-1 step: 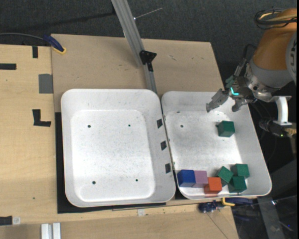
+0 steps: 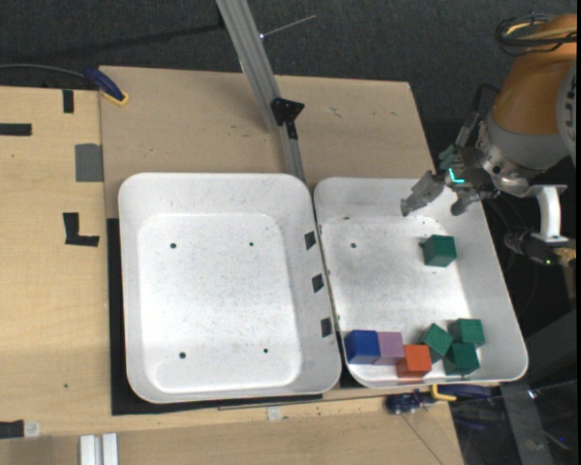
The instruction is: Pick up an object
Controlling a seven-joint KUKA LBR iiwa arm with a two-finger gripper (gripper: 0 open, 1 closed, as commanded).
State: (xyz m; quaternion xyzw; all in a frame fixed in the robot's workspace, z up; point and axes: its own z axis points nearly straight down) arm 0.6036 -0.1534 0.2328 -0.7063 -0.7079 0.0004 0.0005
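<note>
Along the near wall of the right bin (image 2: 494,260) sits a cluster of blocks. From the left there is a blue block (image 2: 362,345), then a purple block (image 2: 390,344) touching it, then an orange block (image 2: 416,358) just in front of the purple one. Three green blocks crowd the near right corner: one (image 2: 438,337) tilted beside the orange block, one (image 2: 470,331) behind it to the right, and one (image 2: 462,357) nearest the rim.

Farther in, a lone green block (image 2: 439,250) lies by itself on the bin floor, well apart from the cluster.

Beyond it, over the far right part of the same bin, hangs the gripper (image 2: 434,194). Its two fingers are spread apart, one (image 2: 418,195) pointing left and down, the other (image 2: 462,200) nearer the rim. Nothing lies between them, and they touch no block; the lone green block is near, just this side of them. The grey wrist with its orange band (image 2: 535,85) comes in from the right.

The left bin (image 2: 136,260) lies beside the right one, their walls touching. A metal post (image 2: 257,61) slants across the bench (image 2: 349,124) behind both.
</note>
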